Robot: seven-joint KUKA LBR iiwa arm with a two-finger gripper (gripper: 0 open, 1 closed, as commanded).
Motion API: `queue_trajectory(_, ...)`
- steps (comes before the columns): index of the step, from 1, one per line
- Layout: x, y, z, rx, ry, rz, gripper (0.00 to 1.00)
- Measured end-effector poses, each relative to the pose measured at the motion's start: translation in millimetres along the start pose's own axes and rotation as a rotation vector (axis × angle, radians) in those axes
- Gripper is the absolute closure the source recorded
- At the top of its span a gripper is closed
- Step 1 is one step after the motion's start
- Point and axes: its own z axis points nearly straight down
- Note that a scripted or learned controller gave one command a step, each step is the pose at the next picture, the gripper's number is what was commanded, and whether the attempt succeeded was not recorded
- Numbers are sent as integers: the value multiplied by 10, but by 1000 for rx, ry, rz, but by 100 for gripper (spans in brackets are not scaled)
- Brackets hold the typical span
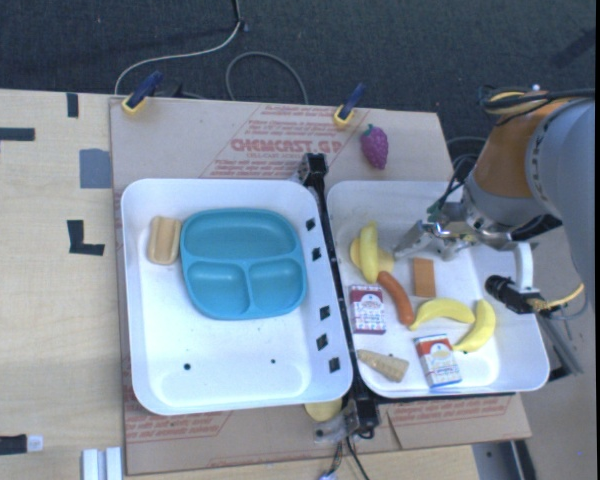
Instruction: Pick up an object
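end effector (pixel 427 234) hovers low in the right bin (pixel 500 373), whether spread or pinched i cannot tell, and the orange block (pixel 423 276) sits just below it in frame, long axis running up-down.

plate (pixel 244 264) in left bin (pixel 140 298), bananas (pixel 458 318) right

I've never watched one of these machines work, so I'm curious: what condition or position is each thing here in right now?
Gripper: low over the right bin, nothing visibly held.
Blue plate: flat in the left bin, compartments bare.
Bread piece: lying beside the plate.
Hot dog: lying in the right bin.
Bananas: lying together near the right bin's lower edge.
Grapes: on the cardboard, outside both bins.
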Motion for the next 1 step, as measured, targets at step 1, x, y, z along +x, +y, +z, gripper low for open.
queue_trajectory(1, 410, -194, 13, -5, -2, -7, 0)
